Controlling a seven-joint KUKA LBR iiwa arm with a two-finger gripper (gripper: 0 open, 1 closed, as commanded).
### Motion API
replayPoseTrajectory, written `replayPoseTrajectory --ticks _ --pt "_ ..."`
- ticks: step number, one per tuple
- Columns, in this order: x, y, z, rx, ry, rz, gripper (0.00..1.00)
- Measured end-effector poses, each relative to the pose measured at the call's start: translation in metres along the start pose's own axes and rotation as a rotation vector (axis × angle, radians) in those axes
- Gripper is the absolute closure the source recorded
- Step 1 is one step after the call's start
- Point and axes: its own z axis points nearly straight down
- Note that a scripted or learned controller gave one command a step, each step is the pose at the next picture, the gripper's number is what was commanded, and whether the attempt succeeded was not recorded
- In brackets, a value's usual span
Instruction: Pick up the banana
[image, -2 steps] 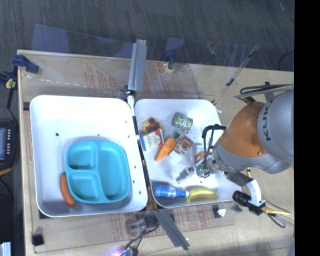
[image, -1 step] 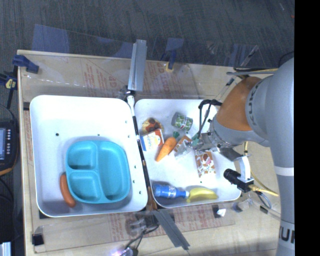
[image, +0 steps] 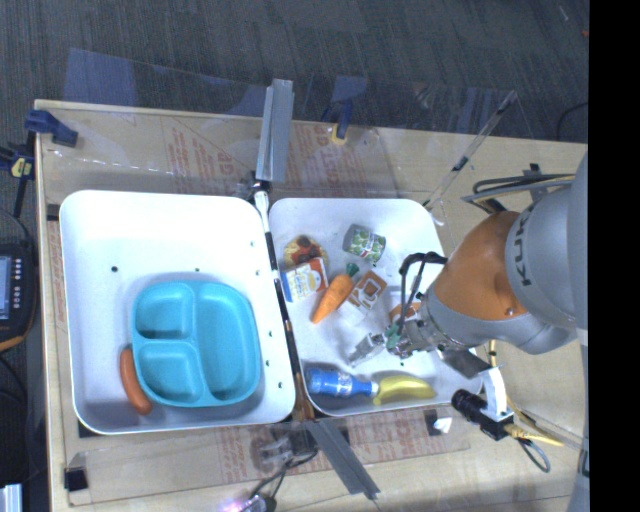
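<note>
Along the right bin's (image: 425, 225) near wall lies the banana (image: 405, 389), flat, one end touching a blue bottle (image: 338, 383) — boxed in by wall and bottle, so probably reachable from above only. Carrot (image: 332, 296) and small packages sit further back, apart from it. Gripper (image: 385, 343) hangs just above the banana, not touching; nothing between the fingers. Whether they are spread or pressed together — cannot tell, too blurred. Left bin (image: 90, 215) carries a blue divided tray (image: 196, 342).
</note>
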Motion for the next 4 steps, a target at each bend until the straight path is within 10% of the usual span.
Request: replayPoseTrajectory --ticks 1,2,3,4 --pt "-0.013 0.067 -0.030 -0.001 -0.001 0.173 0.00" --pt "0.062 0.010 0.001 0.002 0.000 0.177 0.00" --pt "0.007 0.002 -0.068 -0.003 -0.003 0.000 0.00" --pt "-0.002 0.000 -0.025 0.000 0.000 -0.121 0.00"
